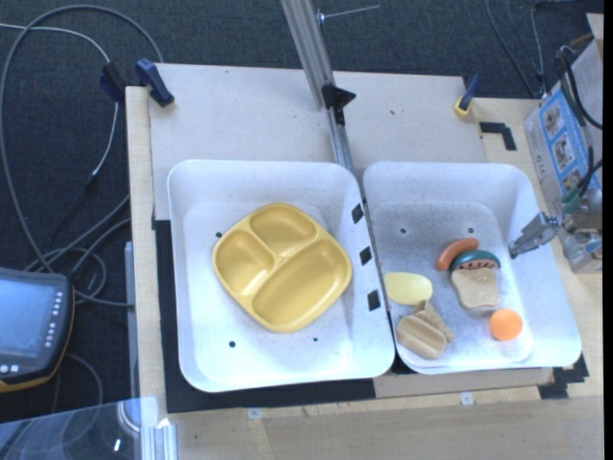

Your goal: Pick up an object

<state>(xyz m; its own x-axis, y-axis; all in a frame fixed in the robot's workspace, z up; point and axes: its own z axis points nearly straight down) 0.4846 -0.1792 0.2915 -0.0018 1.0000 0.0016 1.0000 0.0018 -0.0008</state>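
The toys for picking all lie in the right bin point(536, 209), in its lower half, toward the lower right of the frame. The one closest to the gripper point(525, 244) is the little orange sausage point(457, 253). It sits just to the left of the gripper and a bit lower. Its long side runs on a slant, up to the right, so it almost points at the gripper. The gripper is at the right edge of the bin, over the rim, and nothing is seen in it. The view is too small to tell if it is open or closed.

Touching the sausage from below is a slice of toast point(477, 288) with a dark blue-green piece point(479, 260) on its top edge. Below and right of the toast is an orange ball point(506, 325), a little apart from it. At the left side of the same bin lies a yellow lemon shape point(408, 287), and just under it a tan wooden piece point(423, 333), close together or touching.

The left bin point(192, 199) holds one thing, a yellow plate point(281, 267) with three sections. Nothing lies on the plate.

The best guess is that the arm would reach left and down into the right bin, since every small toy is there and the sausage and toast are closest.
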